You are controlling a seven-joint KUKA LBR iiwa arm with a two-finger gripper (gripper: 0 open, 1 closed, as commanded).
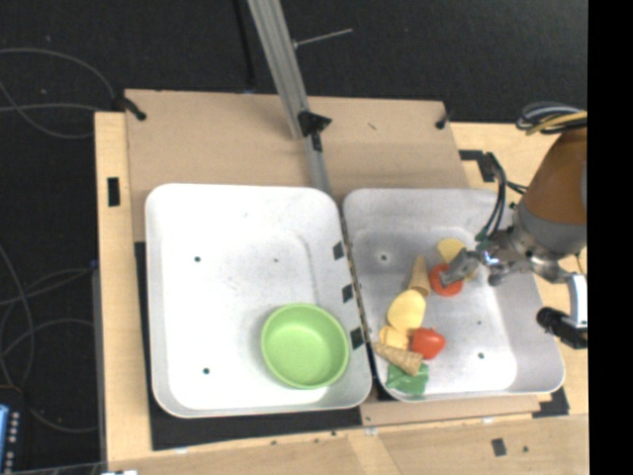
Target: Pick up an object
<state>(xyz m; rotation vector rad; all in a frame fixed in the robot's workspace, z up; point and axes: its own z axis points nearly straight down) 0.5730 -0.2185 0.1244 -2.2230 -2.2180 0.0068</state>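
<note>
the pincer (457, 268) hangs low over the right bin (495, 364), reaching in from the right edge of the surface (227, 137). whether it is open or closed cannot be told here. a small red-orange piece (447, 281) lies right at its tip, touching or nearly so, with a pale yellow piece (452, 248) just above it. left of the pincer lies a tan cone (419, 276), and below-left a yellow lemon-like fruit (406, 311), a red tomato-like piece (427, 342), and a green scrap (410, 382) near the bin's lower wall. far left of the pincer, a green bowl (305, 345) sits in the left bin (198, 226).
</note>
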